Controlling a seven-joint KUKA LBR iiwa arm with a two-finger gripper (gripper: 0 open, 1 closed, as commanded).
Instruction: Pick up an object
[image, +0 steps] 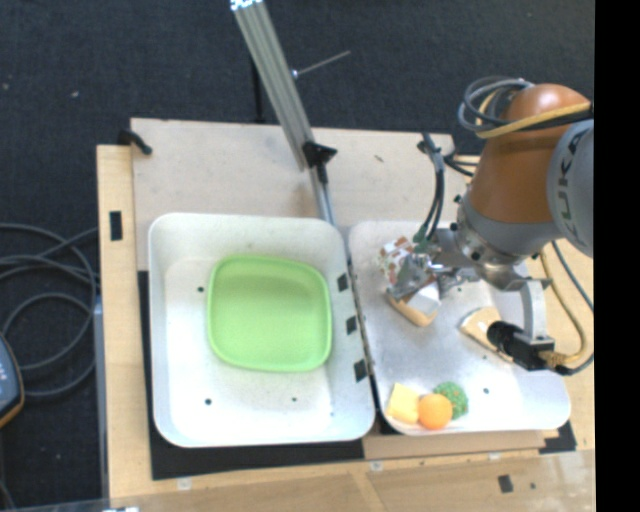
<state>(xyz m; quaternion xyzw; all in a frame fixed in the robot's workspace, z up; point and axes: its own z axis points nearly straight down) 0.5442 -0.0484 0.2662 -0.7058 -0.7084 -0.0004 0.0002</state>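
Note:
My gripper (418, 274) is low over the upper left part of the right bin (520, 400), reaching in from the right under the orange-banded wrist. It sits right among a patterned white-and-red object (396, 260) and a tan wedge (413, 311) with a white piece on top. I cannot make out whether any of them is in its grip. A second tan and white piece (478, 324) lies to the right of the gripper. At the bin's front edge lie a yellow block (403, 404), an orange ball (434, 412) and a green broccoli-like piece (455, 397).
The left bin (180, 300) holds a square green plate (269, 312). A grey metal pole (285, 95) slants down to the wall between the bins. Cables (436, 205) hang by the wrist, and a black part (524, 347) sticks out over the right bin.

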